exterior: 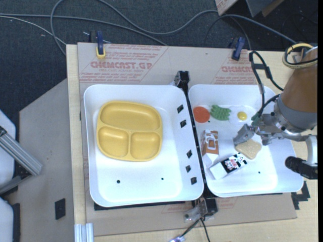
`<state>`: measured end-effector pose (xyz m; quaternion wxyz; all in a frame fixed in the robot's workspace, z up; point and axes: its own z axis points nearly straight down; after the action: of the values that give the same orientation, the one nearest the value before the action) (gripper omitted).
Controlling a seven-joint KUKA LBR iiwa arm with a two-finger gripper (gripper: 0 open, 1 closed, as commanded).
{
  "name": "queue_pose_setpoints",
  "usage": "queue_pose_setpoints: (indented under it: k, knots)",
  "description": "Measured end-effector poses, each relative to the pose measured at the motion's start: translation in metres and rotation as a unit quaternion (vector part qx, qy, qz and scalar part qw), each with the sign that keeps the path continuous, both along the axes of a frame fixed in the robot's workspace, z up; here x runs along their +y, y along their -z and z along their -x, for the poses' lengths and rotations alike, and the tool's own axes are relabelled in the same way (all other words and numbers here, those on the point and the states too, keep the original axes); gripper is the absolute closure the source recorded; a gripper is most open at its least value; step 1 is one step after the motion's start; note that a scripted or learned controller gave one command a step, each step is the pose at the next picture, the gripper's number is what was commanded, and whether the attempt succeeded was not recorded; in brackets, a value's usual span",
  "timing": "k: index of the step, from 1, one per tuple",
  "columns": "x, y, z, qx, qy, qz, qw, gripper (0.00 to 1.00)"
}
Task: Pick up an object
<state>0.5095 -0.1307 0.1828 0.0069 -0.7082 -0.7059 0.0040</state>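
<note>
Two bins: left bin (101,185) has one yellow tray (129,130); right bin (267,183) has six items: one orange ball (202,114), green piece (220,112), yellow piece (242,116), brown-white packet (210,141), black-white box (228,165), tan slice (249,148). Gripper (248,135) sits low just over the slice's upper edge; can't tell jaw state or any grasp.

Bench (126,54) bearing two white bins (101,185)
</note>
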Motion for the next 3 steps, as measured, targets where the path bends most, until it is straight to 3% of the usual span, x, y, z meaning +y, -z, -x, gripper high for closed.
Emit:
queue_pose_setpoints:
  k: [1,2,3]
  knots:
    - [0.0,-0.006,-0.003,-0.007,-0.002,0.0012,1.0,0.0]
    - [0.004,0.055,0.004,-0.004,-0.002,0.0003,1.0,0.0]
    - [0.004,0.099,0.003,-0.008,-0.001,0.0017,1.0,0.0]
